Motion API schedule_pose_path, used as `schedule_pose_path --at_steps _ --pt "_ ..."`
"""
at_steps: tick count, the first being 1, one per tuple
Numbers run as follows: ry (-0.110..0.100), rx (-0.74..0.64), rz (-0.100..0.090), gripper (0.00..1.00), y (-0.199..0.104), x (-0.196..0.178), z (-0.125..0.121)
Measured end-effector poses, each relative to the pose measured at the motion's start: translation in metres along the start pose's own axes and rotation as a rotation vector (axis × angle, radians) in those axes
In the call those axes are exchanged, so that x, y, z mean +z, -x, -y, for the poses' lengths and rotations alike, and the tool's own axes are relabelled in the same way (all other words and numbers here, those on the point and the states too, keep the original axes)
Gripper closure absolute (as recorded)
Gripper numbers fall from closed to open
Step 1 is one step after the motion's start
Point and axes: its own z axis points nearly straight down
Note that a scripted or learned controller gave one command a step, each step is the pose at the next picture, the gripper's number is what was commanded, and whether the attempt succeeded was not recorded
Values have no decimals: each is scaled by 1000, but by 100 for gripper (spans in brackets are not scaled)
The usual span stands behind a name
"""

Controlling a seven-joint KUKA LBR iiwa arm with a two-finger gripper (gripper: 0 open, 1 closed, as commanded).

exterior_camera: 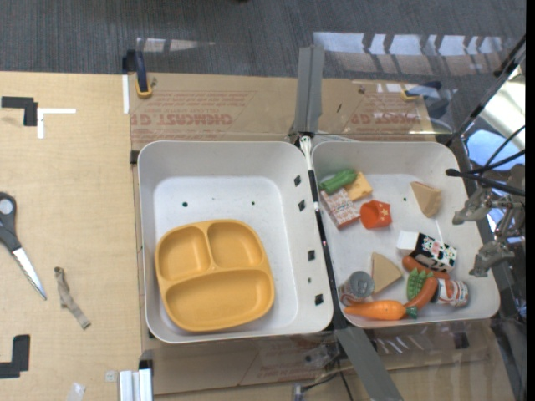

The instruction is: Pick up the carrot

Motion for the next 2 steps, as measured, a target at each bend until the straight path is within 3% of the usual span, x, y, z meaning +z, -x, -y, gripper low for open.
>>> schedule_pose_path --at_steps 1,2 --pt "-2 431 2 0 -10 -55 -29" --pt "-3 964 1 0 23 -66 -3"
